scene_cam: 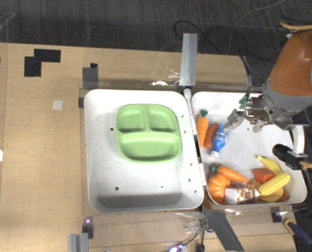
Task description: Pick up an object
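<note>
On the table's left half, the left bin (98, 156), a shallow white plastic tub with rounded corners, holds a green plate (148, 132), glossy and split into three compartments, lying flat near the bin's far side.

The right bin (239, 140) carries the toys. Along its left wall lies an orange carrot (202, 130) with a green top, and just beside it a small bottle (218, 140) with a blue label and white cap, tilted. Near the front edge sit a little pumpkin (217, 185), a second carrot (233, 174), a white carton (240, 195), a red piece (262, 175), a banana (269, 164) and a yellow corn cob (274, 184).

The arm (297, 72) reaches in from the right edge, wrist bent low over the bin's far half. The jaws (235, 118) hang released just above the bottle, nothing between them.
</note>
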`<act>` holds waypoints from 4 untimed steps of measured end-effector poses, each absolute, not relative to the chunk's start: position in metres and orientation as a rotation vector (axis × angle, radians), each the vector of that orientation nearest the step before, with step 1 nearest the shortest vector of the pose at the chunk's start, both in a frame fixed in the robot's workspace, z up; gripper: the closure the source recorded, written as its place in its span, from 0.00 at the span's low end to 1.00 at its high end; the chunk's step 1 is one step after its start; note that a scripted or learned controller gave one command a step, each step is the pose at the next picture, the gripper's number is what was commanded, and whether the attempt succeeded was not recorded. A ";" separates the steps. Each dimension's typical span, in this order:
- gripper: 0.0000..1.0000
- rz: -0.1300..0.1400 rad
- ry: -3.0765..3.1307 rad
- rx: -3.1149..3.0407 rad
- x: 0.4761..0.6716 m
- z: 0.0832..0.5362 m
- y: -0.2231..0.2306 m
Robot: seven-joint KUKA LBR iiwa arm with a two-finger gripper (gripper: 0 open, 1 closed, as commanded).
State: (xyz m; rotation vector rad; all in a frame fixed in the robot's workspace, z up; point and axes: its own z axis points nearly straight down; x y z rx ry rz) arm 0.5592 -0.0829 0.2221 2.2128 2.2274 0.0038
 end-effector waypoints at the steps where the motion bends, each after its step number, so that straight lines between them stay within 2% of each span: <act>1: 0.00 0.007 2.553 1.820 0.608 0.099 -0.092; 2: 1.00 0.013 2.549 1.816 0.610 0.111 -0.091; 3: 1.00 0.011 2.952 1.002 0.600 0.096 -0.115; 4: 1.00 0.007 2.709 1.579 0.652 0.187 -0.063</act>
